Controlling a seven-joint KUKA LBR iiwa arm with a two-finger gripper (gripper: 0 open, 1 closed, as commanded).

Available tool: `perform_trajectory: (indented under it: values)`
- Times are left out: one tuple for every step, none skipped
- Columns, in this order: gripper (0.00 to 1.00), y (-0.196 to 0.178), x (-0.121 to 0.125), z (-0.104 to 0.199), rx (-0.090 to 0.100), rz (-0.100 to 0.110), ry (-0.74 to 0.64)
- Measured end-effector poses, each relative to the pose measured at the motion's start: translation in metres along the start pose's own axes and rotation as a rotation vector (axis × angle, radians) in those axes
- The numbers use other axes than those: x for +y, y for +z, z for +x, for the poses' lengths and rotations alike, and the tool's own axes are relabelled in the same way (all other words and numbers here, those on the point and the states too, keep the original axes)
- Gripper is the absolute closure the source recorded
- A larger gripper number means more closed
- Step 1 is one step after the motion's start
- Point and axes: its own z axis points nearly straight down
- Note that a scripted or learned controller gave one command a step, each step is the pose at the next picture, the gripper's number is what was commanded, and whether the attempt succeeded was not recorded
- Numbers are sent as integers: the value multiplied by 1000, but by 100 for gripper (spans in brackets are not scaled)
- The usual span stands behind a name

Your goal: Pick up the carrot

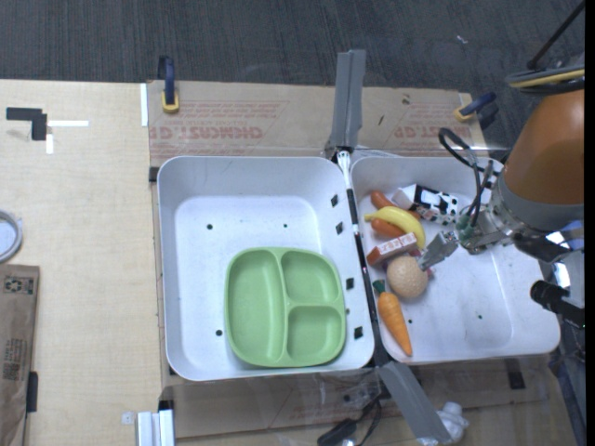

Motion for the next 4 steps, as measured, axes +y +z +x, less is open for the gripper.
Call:
perform_trajectory:
  values:
    - [0,102,-33,7,-10,-11,-146]
    - [100,95,-33,8,-6,-8,-144]
    - [100,5,-24,49,-5,-6,-793]
    - [100,5,-6,119,-4,-5,-490]
